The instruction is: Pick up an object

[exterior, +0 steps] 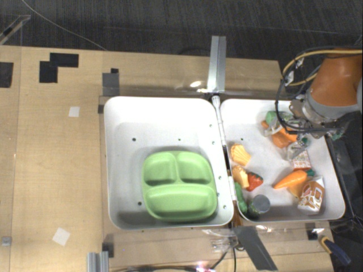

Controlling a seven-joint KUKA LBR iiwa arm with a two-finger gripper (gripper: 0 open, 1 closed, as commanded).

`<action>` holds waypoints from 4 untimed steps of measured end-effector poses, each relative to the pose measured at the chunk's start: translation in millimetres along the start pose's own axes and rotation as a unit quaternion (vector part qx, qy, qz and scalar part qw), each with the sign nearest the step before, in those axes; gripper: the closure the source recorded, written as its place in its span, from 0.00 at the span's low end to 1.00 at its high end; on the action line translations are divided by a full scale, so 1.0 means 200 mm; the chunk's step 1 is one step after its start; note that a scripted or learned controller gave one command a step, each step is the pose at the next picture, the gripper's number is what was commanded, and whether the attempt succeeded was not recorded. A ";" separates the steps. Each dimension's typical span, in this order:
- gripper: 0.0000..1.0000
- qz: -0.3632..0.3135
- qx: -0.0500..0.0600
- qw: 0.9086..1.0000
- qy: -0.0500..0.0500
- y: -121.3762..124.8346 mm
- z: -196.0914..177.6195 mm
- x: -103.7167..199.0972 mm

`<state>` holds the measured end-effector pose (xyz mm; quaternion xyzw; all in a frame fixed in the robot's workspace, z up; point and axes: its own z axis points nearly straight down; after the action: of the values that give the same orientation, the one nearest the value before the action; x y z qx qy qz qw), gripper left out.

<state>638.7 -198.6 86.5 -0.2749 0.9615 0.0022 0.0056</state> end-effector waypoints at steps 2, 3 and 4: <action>0.00 0.004 0.008 1.000 -0.006 0.33 -0.03 0.56; 0.00 -0.101 0.010 0.995 -0.001 0.56 -0.03 0.44; 0.00 -0.140 0.014 0.990 0.000 0.77 -0.03 0.30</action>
<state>506.6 -98.5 92.7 -0.4069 0.9133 -0.0123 0.0100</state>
